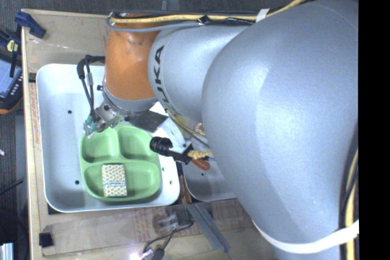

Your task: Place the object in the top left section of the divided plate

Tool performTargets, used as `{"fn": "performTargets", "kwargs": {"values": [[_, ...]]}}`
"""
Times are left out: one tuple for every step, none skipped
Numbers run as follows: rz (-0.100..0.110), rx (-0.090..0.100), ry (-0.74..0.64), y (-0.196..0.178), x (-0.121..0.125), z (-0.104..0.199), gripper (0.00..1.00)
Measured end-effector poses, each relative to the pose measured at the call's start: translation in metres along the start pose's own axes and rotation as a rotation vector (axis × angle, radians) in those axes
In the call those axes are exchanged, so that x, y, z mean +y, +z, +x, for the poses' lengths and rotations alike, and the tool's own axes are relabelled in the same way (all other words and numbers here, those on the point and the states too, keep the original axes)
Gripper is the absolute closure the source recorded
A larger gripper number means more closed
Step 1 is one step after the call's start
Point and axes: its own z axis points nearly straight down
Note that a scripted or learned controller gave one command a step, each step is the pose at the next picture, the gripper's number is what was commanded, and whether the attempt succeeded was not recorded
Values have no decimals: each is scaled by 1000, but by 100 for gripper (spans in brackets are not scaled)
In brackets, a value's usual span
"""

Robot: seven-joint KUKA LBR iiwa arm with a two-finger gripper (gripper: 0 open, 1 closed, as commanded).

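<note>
A green divided plate (97, 158) lies in the left white bin (58, 131). A small square object with a yellow and blue pattern (114, 179) lies flat in the plate's large near section. The two smaller far sections hold nothing that I can see. My gripper (99, 120) hangs below the orange wrist band, over the plate's far left corner, and the wrist hides most of it.
The grey arm (256, 106) covers the right bin and most of the view's right side. A black knob-like part (161, 145) and an orange-red item (201, 159) show beside the plate's right edge. Blue tools (9, 79) lie off the bench at left.
</note>
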Motion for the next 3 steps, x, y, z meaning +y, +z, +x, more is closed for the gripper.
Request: {"fn": "performTargets", "kwargs": {"values": [[-4, 0, -89, -120, -54, 40, 100], [-1, 0, -76, -68, -31, 74, 100], [-4, 0, -160, -119, -8, -29, 100]]}}
